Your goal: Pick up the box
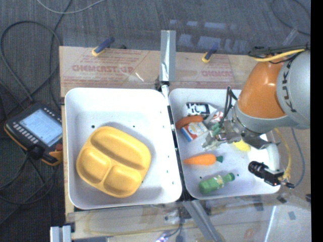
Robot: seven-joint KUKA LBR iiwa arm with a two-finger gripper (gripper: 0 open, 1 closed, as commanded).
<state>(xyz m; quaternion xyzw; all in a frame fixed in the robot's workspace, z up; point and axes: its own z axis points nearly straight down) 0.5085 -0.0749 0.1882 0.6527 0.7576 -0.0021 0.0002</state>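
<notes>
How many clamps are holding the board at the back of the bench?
2: one clamp above the left bin, one clamp above the right bin. The arm may hide others.

"KUKA" on the arm [290, 92]

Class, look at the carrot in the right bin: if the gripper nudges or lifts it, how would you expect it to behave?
The carrot looks round and tapered, so a sideways push would probably roll it in a curve. Its smooth, glossy orange skin suggests rigid toy plastic, likely light and a little slippery. It lies flat on the right bin, so tipping seems unlikely.
</notes>
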